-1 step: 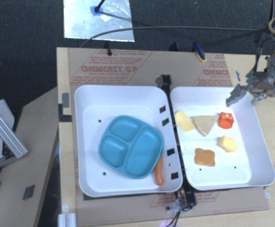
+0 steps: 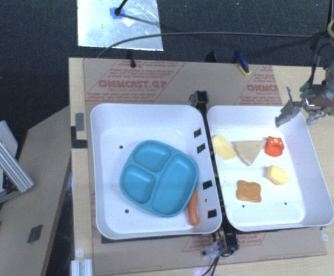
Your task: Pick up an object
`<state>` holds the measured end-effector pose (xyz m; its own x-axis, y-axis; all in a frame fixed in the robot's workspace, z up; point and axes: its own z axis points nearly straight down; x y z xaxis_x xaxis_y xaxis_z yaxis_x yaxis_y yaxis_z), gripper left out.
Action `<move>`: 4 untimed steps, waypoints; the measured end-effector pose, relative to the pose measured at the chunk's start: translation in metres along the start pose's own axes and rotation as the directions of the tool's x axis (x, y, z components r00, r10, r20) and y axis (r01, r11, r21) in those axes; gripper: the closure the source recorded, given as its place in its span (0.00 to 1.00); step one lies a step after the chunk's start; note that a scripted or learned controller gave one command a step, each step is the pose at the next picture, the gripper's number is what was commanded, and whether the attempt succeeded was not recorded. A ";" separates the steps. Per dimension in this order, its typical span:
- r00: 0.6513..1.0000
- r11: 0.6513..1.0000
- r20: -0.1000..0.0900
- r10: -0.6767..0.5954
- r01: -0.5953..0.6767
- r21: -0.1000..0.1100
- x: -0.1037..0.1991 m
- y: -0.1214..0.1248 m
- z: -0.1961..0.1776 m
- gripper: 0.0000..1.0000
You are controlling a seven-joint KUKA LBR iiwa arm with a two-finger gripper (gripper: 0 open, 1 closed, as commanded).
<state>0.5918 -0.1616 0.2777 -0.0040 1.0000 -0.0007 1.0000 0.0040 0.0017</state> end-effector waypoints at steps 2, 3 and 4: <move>1.000 1.000 -0.001 0.003 -0.003 0.004 0.001 0.011 0.108 0.00; 1.000 1.000 -0.001 0.003 -0.003 0.004 0.006 0.006 0.169 0.00; 1.000 1.000 0.001 0.003 -0.003 -0.002 0.005 0.008 0.155 1.00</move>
<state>0.5996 -0.1570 0.1230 -0.0009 1.0000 -0.0014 1.0000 0.0009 0.0041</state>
